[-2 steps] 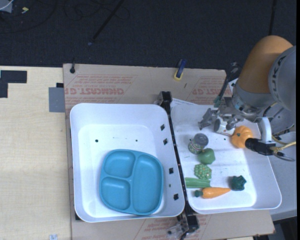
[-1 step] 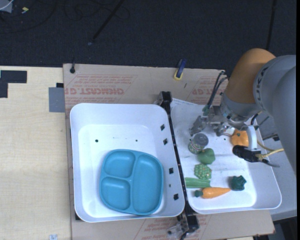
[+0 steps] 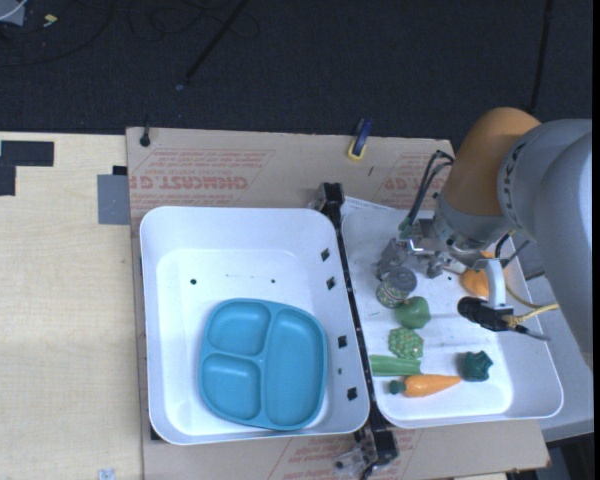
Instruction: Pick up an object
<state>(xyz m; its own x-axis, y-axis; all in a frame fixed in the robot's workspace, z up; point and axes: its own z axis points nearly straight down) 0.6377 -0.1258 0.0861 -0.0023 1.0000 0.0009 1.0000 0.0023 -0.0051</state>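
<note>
My gripper [image 3: 396,271] hangs low over the upper left part of the right bin [image 3: 535,388], reaching in from the right. Just below it sits a green pepper-like toy [image 3: 413,313]. Further toward the front lie a bumpy light green piece [image 3: 406,343], a long green vegetable [image 3: 393,365] and an orange carrot [image 3: 431,385]. A dark green toy [image 3: 474,365] rests at the right. An orange object [image 3: 474,282] lies partly behind the wrist. Nothing can be seen held in the gripper.
The left bin [image 3: 170,268] holds a blue divided plate [image 3: 263,362]. A black divider with clips [image 3: 342,308] separates the two bins. Both stand on a cardboard sheet [image 3: 230,173] on the wooden bench. The grey arm [image 3: 550,208] covers the right bin's upper right.
</note>
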